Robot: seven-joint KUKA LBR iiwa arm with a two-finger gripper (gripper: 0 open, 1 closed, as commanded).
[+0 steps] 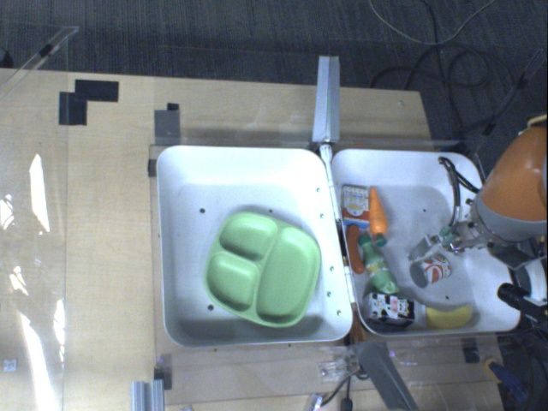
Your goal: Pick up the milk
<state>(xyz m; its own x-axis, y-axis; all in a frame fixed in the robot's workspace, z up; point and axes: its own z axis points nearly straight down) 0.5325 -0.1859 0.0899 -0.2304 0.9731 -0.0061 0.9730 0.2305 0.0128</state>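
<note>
Right bin [402, 165] | hand [432, 248] above milk [431, 271], grip state cannot be told | carrot [377, 212] well apart

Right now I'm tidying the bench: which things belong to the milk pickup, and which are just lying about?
Job: white carton, probably the milk; right bin.
Lying about: green plate, carrot, banana, red-and-white can, left bin.

place: robotics lab | bench: pale wooden top [86, 229] bearing two shallow white bins [171, 255] side by side, aluminium rail [327, 101] at 12 o'clock between them | floor: dark carpet with loose cables [445, 32] at 1 o'clock | arm: grey, orange-banded robot arm [518, 187] at 3 o'clock
</note>
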